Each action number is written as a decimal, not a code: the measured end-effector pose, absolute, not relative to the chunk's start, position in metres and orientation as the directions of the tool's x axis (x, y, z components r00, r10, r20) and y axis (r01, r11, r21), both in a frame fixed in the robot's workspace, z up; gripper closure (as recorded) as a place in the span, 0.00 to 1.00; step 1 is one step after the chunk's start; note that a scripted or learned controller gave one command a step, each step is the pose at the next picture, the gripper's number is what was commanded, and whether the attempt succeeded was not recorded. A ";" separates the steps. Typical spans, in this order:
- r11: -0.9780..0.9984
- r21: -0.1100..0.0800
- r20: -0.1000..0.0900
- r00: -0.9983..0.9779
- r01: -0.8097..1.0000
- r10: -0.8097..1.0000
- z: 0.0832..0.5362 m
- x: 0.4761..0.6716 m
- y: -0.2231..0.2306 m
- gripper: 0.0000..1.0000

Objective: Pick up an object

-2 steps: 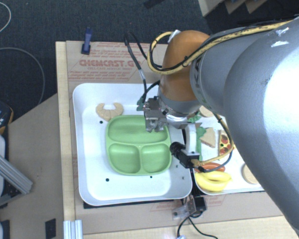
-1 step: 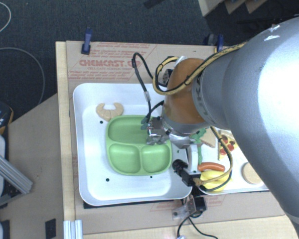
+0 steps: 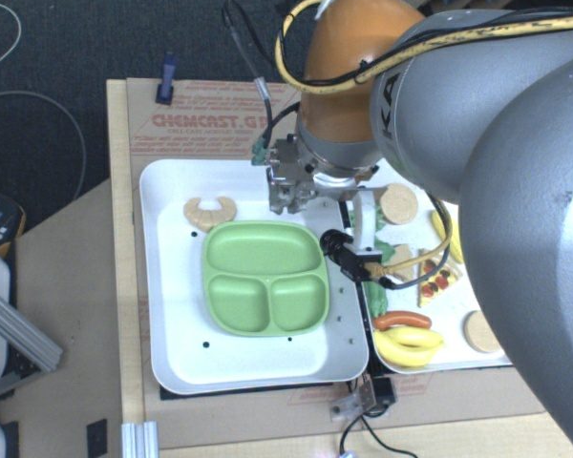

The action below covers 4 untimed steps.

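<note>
The greatest part of the view is taken by the grey arm, which is reached in from the right and is bent down over the bench. Its orange band is seen just above the wrist. Under it a brown board with red lettering is laid, and on this board the two white bins are placed side by side.

The left bin, as seen in the view, is occupied mostly by a green plate that is divided into three compartments. The plate is laid flat in the middle of this bin. The right bin is partly hidden by the arm.

The gripper is held above the far edge of the left bin, just beyond the far rim of the green plate. It cannot be told whether it is wide or narrow.

The objects to be picked are all lying in the bins. In the right bin a yellow banana is seen at the near side, with a red sausage touching it on its far side. A tan pastry, curved like a croissant, is lying in the left bin beside the far left corner of the plate. A round biscuit is lying at the far side of the right bin.
</note>
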<state>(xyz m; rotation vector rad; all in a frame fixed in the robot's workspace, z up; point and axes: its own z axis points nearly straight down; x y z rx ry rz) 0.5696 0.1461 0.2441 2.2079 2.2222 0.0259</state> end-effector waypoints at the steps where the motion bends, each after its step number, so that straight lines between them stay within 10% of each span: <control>1: 0.003 -0.005 0.000 -0.003 1.000 1.000 0.156 0.556 0.198 1.00; 2: -0.003 0.006 0.000 0.003 1.000 1.000 0.215 0.587 0.164 1.00; 3: -0.008 -0.011 -0.002 0.008 1.000 1.000 0.188 0.515 0.094 1.00; 4: 0.014 0.003 0.005 -0.014 1.000 1.000 0.214 0.494 0.233 1.00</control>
